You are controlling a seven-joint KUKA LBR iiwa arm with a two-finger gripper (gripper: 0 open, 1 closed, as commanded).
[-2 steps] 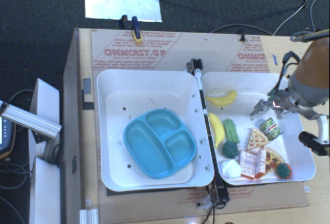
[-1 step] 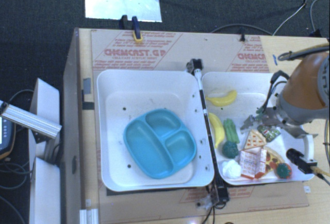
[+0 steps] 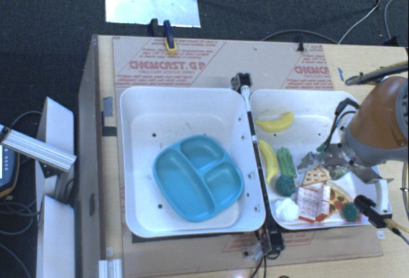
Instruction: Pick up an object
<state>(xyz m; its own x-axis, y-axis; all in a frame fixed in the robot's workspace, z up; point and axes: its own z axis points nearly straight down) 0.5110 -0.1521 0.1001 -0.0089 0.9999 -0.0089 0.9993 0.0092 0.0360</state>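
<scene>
Overhead slanted view of a table (image 3: 192,59) w/ two shallow white bins side by side. The left bin (image 3: 140,110) holds a blue divided plate (image 3: 198,177). The right bin (image 3: 307,107) holds the pickable clutter, and the arm (image 3: 383,123) works over it.

Landmark for everything below: the red-and-white carton (image 3: 311,201), lying near the front edge of the right bin.

The claw (image 3: 327,158) hangs just behind the carton, toward the bin's back wall and a touch toward the arm's side. Its metal tips point down and toward the bin divider. Whether the tips are apart or together can't be told; they blur into the clutter, and nothing is visibly between them.

Nearest candidate obj, by my judgement: the carton itself, directly in front of and below the claw. A checkered red-and-white item (image 3: 316,176) sits between the two, touching or nearly touching the carton's back edge. The carton's long axis seems to run roughly front-to-back, tilted slightly.

Other objs relative to the carton:
- white ball-like item (image 3: 287,209), just beside it on the divider side
- dark green broccoli-like piece (image 3: 285,186) and green cucumber-like piece (image 3: 285,162), behind that, nearer the divider
- yellow banana (image 3: 268,160) along the divider, long axis front-to-back
- second yellow banana (image 3: 276,121), well behind, near the back wall, lying crosswise
- pizza-slice toy (image 3: 339,195) and small teal item (image 3: 350,211), on the arm's side

Arm pose: orange-banded wrist bent over the bin's far side, reaching in and down at a slant.
</scene>
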